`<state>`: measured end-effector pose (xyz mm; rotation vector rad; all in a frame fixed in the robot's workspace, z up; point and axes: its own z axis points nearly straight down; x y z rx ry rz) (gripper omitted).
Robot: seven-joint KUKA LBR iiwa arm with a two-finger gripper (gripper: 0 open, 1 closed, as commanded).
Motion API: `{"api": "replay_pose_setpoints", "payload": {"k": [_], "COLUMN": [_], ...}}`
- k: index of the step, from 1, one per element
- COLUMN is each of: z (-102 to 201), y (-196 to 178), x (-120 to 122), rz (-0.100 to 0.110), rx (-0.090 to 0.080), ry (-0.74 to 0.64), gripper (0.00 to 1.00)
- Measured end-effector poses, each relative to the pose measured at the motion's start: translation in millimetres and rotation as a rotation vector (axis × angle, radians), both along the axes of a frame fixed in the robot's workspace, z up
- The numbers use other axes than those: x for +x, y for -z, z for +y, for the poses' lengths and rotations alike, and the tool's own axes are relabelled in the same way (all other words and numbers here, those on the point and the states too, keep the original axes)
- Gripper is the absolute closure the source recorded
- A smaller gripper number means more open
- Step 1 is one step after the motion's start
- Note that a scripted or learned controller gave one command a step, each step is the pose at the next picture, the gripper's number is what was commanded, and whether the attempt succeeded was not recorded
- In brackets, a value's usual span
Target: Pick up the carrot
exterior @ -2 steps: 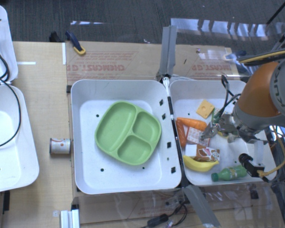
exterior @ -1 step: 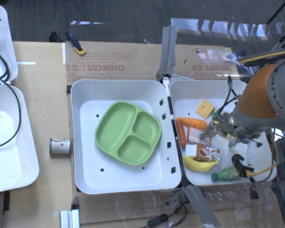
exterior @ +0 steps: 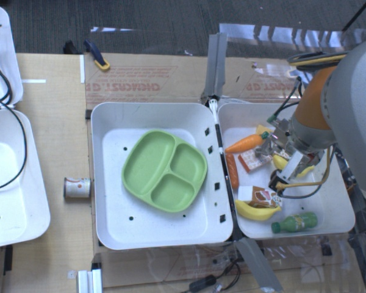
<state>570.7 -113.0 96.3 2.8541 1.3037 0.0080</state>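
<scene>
Grey metal and black cabling make up the gripper (exterior: pixel 279 177), which is seen low inside the right bin (exterior: pixel 338 221), near its centre; whether it is spread or pressed together cannot be told from this slanted view. Just at 7 o'clock of it a small brown-and-white packet (exterior: pixel 265 196) is seen, its print too small to be read, and a banana (exterior: pixel 256 210) lies against that packet's lower edge. A green bottle (exterior: pixel 294 222) lies on its side at 5 o'clock of the gripper.

The carrot (exterior: pixel 244 143) is found at 11 o'clock of the gripper, apart from it, in the bin's upper left part. Its long axis runs from 8 o'clock to 2 o'clock, with the narrow tip toward the divider and the green-stubbed end toward the arm's orange band (exterior: pixel 315 102). A red-and-white card (exterior: pixel 253 160) lies just below it, and a long orange strip (exterior: pixel 232 170) runs along the bin's left wall.

In the left bin (exterior: pixel 104 163) a green divided plate (exterior: pixel 165 171) is seen. On the cardboard (exterior: pixel 146 81) beyond, mirrored red lettering is printed, not clearly readable.
</scene>
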Motion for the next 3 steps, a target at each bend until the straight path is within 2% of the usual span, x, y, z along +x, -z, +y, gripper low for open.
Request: {"api": "replay_pose_setpoints", "payload": {"k": [1, 2, 3], "z": [-1.8, -7.0, -5.4], "y": [4.8, 7.5, -3.4], "x": [43.2, 74.5, 76.4], "rz": [0.009, 0.02, 0.016], "rx": [0.001, -0.002, -0.004], "ry": [0.187, -0.218, -0.224], "gripper": [0.0, 0.0, 1.0]}}
